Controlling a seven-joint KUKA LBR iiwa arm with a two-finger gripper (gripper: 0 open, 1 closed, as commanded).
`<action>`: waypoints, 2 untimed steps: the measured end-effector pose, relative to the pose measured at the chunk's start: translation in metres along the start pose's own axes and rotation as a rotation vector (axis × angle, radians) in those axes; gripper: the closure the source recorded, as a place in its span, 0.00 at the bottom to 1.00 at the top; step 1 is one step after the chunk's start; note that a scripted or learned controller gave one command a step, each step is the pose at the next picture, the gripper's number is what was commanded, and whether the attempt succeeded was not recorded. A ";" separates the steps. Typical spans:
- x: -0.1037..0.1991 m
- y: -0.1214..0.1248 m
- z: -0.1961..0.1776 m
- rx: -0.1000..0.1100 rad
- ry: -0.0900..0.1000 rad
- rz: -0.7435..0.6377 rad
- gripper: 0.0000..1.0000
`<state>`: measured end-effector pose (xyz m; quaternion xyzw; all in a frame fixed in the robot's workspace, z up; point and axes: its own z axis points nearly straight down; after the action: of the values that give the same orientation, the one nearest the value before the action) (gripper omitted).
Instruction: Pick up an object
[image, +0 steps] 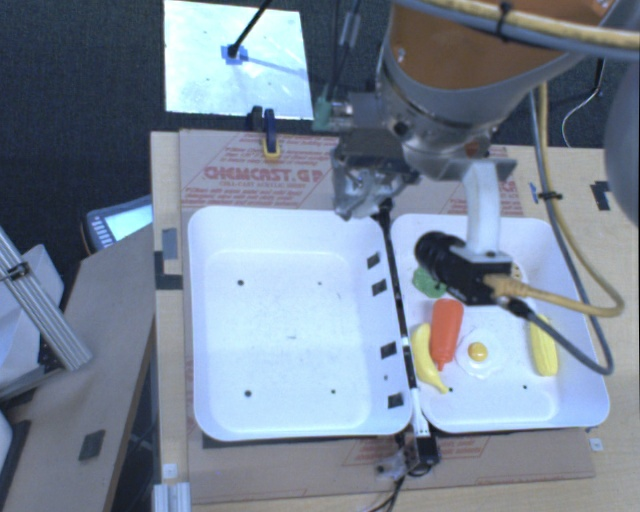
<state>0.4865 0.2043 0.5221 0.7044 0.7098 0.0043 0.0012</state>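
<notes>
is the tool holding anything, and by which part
Nothing held, as far as the view shows: the tool hangs at the back rim, apart from the carrot and egg lying in the right bin.

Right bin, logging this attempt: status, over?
Gripper near far inner corner of right bin, nothing seen held. Carrot, banana, fried egg lie loose inside. Arm overhangs far end.

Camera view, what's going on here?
The arm reaches in, its gripper hanging by the far rim where the left bin meets the right bin. Nothing looks picked up: a carrot, banana, egg, yellow piece and green thing lie in the right bin.
</notes>
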 end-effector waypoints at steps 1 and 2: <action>-0.002 0.000 -0.008 0.003 -0.002 -0.001 1.00; -0.002 0.001 -0.019 0.002 -0.001 -0.007 1.00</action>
<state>0.4872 0.2026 0.5412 0.7020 0.7121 0.0035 0.0009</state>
